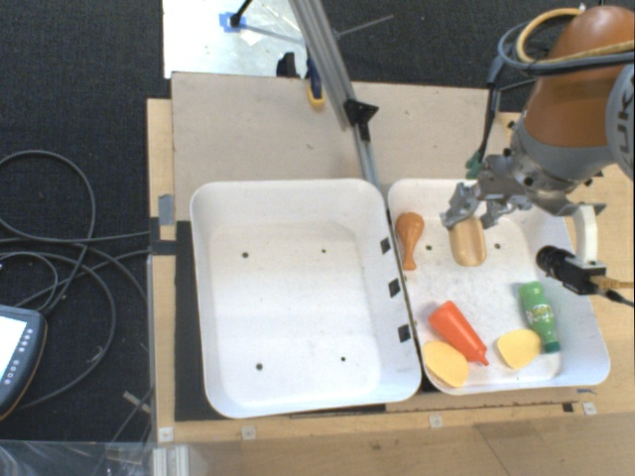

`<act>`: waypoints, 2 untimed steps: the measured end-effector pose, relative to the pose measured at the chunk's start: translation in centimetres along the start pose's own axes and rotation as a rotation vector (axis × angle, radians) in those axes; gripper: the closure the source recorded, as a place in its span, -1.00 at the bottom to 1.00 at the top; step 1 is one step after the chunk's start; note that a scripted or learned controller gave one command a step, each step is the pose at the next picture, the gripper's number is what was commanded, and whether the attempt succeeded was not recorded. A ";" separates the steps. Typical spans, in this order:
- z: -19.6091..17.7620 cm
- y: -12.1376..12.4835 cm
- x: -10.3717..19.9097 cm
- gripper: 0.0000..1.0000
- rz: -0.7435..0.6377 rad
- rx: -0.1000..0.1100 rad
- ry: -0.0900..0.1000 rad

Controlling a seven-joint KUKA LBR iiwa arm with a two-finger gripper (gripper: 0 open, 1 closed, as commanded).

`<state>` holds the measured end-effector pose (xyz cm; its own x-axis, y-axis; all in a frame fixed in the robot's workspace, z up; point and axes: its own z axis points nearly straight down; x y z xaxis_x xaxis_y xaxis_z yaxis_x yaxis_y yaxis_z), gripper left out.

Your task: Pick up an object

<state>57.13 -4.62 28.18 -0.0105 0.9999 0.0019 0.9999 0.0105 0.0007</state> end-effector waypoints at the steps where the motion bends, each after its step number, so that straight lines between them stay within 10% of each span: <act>1: 0.6 -0.5 5.8 1.00 -0.001 0.000 0.000; 2: 3.5 -0.9 11.0 1.00 0.000 0.003 0.000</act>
